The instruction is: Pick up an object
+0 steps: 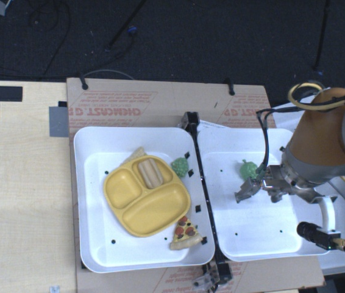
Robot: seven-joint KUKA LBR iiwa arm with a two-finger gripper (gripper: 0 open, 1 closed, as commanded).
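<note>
The table [26, 182] carries two white bins side by side. The left bin [93, 157] holds most of the things: a yellow divided tray [151, 209] lying in its middle, with a tan hot-dog-like piece [150, 173] resting in the tray's far compartment, a green broccoli-like piece [180, 165] just beside the tray's far right corner, and a pizza slice [185, 235] on the bin floor near the tray's near right edge.

The right bin [264, 237] has the arm [322, 142] reaching in from the right, with the end effector [253, 187] low over the bin's middle. A small green object [248, 170] sits at its far left side, touching or very nearly so. I cannot tell whether the end effector is open or closed, since the parts blur together here.

In my judgement the pick is not yet done: no object is seen lifted clear or plainly held. The green piece looks like the target, and what remains is to close on it and raise it off the bin floor.
</note>
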